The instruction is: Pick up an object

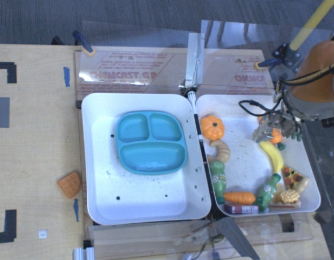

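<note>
Crowding along the right bin (248,145) wall is posing the main risk. The gripper (273,131) is hanging low in the upper right part of that bin, and a small orange piece (276,138) is showing at its tip, just above the banana (272,156); whether the fingers are spread or closed around that piece cannot be told, since cables are hiding them. If the piece is only being touched, it is likely slipping free on a lift, and a descent here is risking a nudge against the banana. The pumpkin (212,128), pretzel (221,151), carrot (239,197) and corn (289,196) are lying along the left and lower walls, leaving open room in the bin's middle. The left bin (102,188) is holding a blue plate (151,143), well apart from the gripper
</note>
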You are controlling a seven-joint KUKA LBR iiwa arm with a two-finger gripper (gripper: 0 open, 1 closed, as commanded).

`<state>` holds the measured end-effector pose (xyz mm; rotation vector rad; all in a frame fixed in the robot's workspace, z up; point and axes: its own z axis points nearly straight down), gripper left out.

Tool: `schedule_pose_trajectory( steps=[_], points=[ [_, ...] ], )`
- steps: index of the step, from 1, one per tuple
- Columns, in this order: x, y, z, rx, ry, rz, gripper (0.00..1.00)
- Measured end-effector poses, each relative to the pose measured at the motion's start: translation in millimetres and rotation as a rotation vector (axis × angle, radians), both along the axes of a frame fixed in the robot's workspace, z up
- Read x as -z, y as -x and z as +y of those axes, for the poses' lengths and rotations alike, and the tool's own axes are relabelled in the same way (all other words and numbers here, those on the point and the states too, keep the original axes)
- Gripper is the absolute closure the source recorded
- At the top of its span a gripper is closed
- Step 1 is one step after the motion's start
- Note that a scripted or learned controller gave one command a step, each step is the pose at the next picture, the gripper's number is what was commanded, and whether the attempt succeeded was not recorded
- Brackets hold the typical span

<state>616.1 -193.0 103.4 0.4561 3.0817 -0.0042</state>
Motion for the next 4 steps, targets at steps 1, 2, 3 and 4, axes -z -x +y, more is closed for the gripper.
schedule_pose_trajectory(
  steps=[1,2,3,4],
  points=[
    [13.4,58.1,14.5,0.171,-0.007,0.014,1.00],
    [13.2,83.9,18.5,0.181,-0.007,0.012,1.00],
    [14.0,4.7,-3.8,0.338,-0.010,0.016,1.00],
    [-125.8,41.1,60.0,0.360,-0.012,0.006,1.00]
  ],
)
